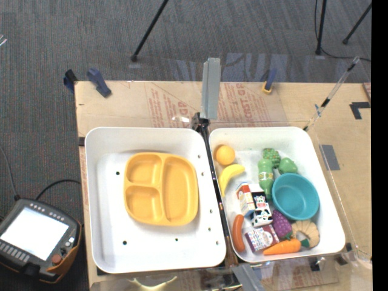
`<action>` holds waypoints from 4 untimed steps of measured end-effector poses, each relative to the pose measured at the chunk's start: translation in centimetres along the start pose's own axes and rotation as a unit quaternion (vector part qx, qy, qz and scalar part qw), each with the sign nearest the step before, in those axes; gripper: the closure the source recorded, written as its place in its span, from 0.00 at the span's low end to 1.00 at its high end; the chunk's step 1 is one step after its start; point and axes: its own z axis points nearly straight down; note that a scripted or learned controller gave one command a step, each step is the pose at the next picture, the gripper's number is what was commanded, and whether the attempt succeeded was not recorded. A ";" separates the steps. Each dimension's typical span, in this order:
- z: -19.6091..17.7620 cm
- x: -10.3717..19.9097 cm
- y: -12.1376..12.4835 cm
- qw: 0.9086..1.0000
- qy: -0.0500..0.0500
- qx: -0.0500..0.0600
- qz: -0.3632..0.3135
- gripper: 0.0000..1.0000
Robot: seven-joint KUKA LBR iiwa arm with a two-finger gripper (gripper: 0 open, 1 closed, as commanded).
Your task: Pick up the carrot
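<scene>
Left bin (pixel 97 162): holds a yellow divided tray (pixel 161 188).
Right bin (pixel 303 139): crowded with toy food.
Carrot (pixel 283 247): lies along the near wall, beside the purple grapes (pixel 281 224).
Teal bowl (pixel 295 196): upright, right side.
Orange (pixel 225 155): far left corner, above the banana (pixel 229 176).

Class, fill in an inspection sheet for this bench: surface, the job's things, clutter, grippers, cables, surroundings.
Surface: cardboard-covered bench bearing two white bins.
Job's things: carrot lies at the right bin's near edge, beside a purple grape bunch.
Clutter: teal bowl, banana, orange, small cartons; yellow divided plate in the left bin.
Grippers: nothing seen.
Cables: one runs to the handheld screen.
Surroundings: grey carpet, stand legs.
</scene>
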 end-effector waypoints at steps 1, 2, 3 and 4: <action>-1.0 -0.1 -0.1 1.000 -0.002 0.000 0.001 1.00; -1.9 -0.3 -0.2 1.000 -0.003 0.000 0.002 1.00; -2.9 -0.4 -0.3 1.000 -0.005 0.000 0.002 1.00; -3.8 -0.6 -0.4 1.000 -0.006 -0.001 0.003 1.00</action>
